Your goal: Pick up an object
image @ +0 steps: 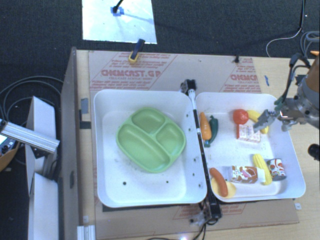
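My gripper hangs over the upper right part of the right bin, open, with nothing between its fingers. Its left fingertip lies just right of a white and red box and over a yellow piece. A red tomato sits left of that. An orange carrot and a green pepper lie along the bin's left wall. Near the front are a sausage, a brown and white carton, a corn cob and a small can.
The left bin holds a green divided plate. A ridge with a black clamp separates the two bins. Cables trail over the bench at the back right, near the arm.
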`<state>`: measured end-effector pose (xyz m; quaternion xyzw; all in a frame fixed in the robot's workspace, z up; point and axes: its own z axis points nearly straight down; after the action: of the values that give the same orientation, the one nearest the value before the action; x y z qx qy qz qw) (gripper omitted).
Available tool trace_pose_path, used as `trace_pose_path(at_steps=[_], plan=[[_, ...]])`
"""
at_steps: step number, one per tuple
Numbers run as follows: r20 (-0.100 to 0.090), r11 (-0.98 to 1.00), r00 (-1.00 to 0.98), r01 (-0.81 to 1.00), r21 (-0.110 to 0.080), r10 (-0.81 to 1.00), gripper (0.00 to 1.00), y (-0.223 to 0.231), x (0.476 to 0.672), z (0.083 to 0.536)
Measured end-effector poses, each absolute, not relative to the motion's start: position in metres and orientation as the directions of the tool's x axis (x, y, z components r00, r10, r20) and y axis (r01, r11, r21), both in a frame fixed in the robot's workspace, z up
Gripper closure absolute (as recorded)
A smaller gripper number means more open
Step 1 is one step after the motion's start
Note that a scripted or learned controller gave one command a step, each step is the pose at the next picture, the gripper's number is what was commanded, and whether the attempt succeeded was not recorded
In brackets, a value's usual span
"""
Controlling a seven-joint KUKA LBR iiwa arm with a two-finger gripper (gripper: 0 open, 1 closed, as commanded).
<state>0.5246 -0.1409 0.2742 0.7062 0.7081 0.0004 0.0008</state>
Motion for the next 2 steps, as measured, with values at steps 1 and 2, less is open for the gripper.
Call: trace_pose_path(at_steps=[1,2], plan=[[-0.003,0.005,-0.005,1.0,0.005,1.0,0.0,-0.164,0.593,0.216],[0.0,0.009,-0.009,1.0,0.003,1.0,0.0,-0.141,0.666,0.117]])
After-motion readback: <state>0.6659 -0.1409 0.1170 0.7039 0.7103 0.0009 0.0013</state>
